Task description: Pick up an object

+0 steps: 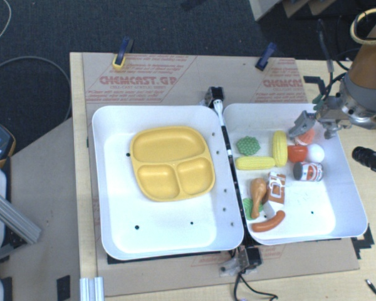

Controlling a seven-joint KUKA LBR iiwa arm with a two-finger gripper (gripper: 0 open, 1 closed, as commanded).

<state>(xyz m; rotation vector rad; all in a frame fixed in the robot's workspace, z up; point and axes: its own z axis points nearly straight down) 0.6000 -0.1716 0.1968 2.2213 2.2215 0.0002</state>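
While the arm reached in from 3 o'clock, the following was recorded.
Gripper (310,125): seen over the right bin's 1 o'clock corner; finger spread could not be told.
Right bin (338,212): toy food was held, clustered at 9 o'clock.
Corn cobs: one upright (279,148), one lying (255,163).
Orange-red item (297,152): placed just below the gripper.
Left bin (113,187): a yellow divided tray (172,162) was held.

I count two white bins (113,187) on my bench. One yellow divided tray (172,163) lies in the left bin. The right bin holds two corn cobs (279,147), one green leafy piece (247,145), one drumstick (258,194), one sausage (267,222), one small can (308,172) and one white egg (315,153).
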